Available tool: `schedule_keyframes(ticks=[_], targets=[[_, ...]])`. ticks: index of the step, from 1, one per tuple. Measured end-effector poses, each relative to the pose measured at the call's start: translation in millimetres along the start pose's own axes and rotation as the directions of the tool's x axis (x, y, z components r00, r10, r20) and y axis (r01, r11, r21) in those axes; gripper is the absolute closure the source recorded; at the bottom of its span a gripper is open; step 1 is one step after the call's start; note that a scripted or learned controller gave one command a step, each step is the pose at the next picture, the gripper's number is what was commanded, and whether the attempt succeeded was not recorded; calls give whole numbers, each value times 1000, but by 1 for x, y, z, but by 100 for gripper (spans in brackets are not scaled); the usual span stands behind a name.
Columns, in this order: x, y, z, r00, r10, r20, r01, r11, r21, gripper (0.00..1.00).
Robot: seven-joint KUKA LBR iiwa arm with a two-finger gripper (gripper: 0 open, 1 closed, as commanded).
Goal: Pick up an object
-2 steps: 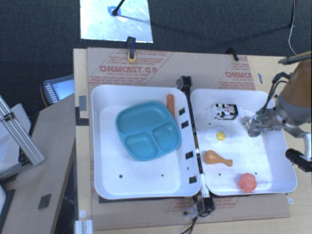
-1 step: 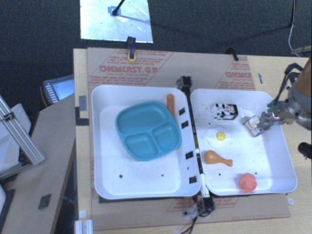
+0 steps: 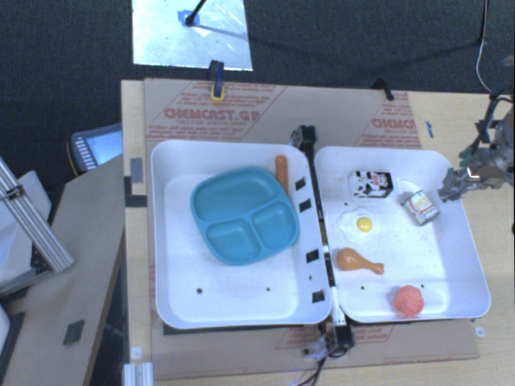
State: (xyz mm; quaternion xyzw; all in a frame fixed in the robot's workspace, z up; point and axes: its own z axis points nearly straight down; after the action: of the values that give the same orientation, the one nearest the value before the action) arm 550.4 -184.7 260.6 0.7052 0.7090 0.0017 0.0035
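2 white bins are seen side by side on the bench (image 3: 241, 107). In the left bin (image 3: 173, 215) a blue tray (image 3: 244, 215) with 3 compartments lies near the middle, and an orange sausage (image 3: 281, 173) lies just past the tray's far right edge, close to the divider between the bins.

In the right bin (image 3: 459, 264) 5 things are spread apart. A black-and-white carton (image 3: 371, 184) is found near the far wall. A small can (image 3: 421, 207) lies tilted to the right of the carton, near the bin's right wall. A fried egg (image 3: 360, 225) lies just in front of the carton. A drumstick (image 3: 359, 260) lies in front of the egg, its thin end pointing right. A pink ball (image 3: 409, 299) sits near the front wall.

The gripper (image 3: 455, 185) is seen at the right rim of the right bin, just beside the can and apart from it; nothing is seen between its fingers. Whether it is spread or pressed together cannot be told, as it is too small and blurred. The arm (image 3: 497, 147) extends off the right edge.
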Motion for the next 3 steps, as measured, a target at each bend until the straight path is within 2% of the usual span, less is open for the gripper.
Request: schedule_keyframes(ticks=[2, 3], targets=[[96, 4, 17, 1000, -4, -4, 4, 1000, 5, 100], [148, 0, 9, 1000, -5, -5, 5, 1000, 5, 100]])
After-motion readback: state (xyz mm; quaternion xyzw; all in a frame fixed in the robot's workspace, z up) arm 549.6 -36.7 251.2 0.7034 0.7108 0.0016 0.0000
